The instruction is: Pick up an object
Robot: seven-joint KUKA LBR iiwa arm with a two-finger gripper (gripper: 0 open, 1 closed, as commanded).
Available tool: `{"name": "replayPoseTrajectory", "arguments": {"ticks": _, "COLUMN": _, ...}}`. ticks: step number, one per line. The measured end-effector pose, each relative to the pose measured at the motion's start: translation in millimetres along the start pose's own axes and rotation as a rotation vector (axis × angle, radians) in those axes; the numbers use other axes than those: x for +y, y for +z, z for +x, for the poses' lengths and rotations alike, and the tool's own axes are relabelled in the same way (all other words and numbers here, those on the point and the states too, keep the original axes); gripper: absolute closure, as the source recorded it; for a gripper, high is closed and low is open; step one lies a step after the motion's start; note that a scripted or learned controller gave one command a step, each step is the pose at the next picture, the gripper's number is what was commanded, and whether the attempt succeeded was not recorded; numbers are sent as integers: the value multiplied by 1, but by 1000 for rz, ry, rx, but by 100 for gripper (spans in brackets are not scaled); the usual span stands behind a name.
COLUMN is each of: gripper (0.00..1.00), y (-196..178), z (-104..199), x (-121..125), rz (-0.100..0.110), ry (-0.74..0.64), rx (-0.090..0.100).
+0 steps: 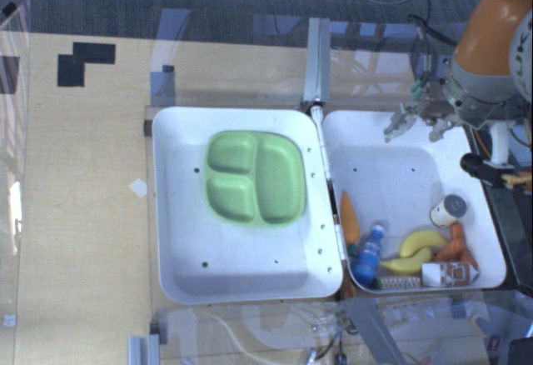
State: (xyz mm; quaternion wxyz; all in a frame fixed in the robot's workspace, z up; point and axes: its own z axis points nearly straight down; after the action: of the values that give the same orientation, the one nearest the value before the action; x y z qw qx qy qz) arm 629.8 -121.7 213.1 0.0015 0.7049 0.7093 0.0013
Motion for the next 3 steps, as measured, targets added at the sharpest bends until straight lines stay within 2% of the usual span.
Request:
{"name": "replayPoseTrajectory", "arguments": {"ticks": 1, "gripper": 0, "y": 71, "z": 21, "x": -65, "rz": 1, "ry": -86, "rx": 0}}
{"name": "replayPoseTrajectory", "arguments": {"ticks": 2, "gripper": 0, "y": 50, "z": -79, "x": -68, "rz": -2, "ry": -176, "rx": -3}}
{"name": "replayPoseTrajectory", "arguments": {"ticks": 3, "gripper": 0, "y": 72, "z": -86, "x": -118, "rz": -27, "ry": -264, "rx": -17}}
